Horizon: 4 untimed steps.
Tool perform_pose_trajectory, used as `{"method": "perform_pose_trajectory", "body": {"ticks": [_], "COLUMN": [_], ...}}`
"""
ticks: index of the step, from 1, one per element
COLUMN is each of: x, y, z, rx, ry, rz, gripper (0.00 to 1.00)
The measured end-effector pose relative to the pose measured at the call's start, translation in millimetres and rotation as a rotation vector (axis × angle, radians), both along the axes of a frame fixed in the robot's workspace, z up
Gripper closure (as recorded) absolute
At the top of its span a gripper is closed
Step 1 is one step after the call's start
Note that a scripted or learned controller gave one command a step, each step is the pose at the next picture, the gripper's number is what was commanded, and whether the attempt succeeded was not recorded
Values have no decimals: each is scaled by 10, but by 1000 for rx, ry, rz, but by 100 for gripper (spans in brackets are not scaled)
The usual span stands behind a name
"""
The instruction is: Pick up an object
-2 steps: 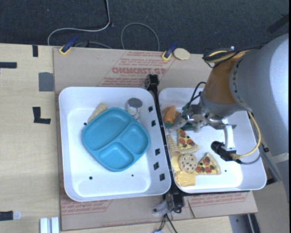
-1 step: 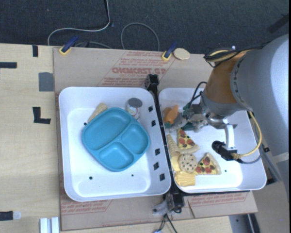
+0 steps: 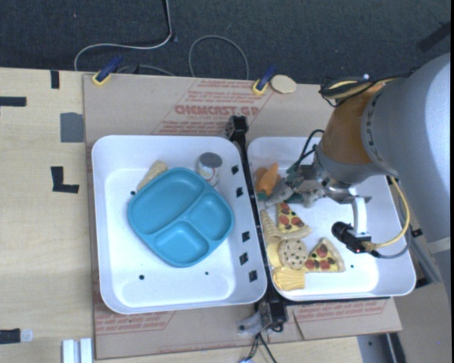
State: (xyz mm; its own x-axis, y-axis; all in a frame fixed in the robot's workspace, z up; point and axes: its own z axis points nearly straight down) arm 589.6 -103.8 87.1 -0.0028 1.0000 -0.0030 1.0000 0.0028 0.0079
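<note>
Plainly the likeliest target is the small orange toy food piece (image 3: 266, 178), which lies near the upper left of the right-hand shallow white bin (image 3: 382, 274), close against the wall it shares with its neighbour. The gripper (image 3: 293, 184) sits low, just beside that piece on its right, under the grey arm with the orange band (image 3: 356, 131). Whether it is open or closed cannot be told at this angle, and nothing is visibly held in it. Just below it lies a triangular toy pizza slice with red toppings (image 3: 290, 219), so the descent could equally be meant for that. Further down the same bin are a round speckled biscuit (image 3: 292, 253), a second toy pizza slice (image 3: 324, 255) and a pale yellow ridged piece (image 3: 289, 280), all bunched on the left half, which probably leaves little room around any one item. Across the divider, the left-hand white bin (image 3: 100, 203) holds a blue three-compartment plastic plate (image 3: 181, 215), a small grey round object (image 3: 209, 162) by its upper edge and a tan piece (image 3: 153, 174) partly tucked under the plate.
</note>
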Motion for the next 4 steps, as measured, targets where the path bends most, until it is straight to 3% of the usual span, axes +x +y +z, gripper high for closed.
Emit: {"method": "perform_pose_trajectory", "body": {"ticks": [2, 3, 4], "x": [-150, -413, -296], "y": [74, 89, 66], "z": [1, 3, -7], "rx": [-1, -1, 3], "ry": [-1, -2, 8], "rz": [-1, -1, -2], "gripper": [0, 0, 0]}}
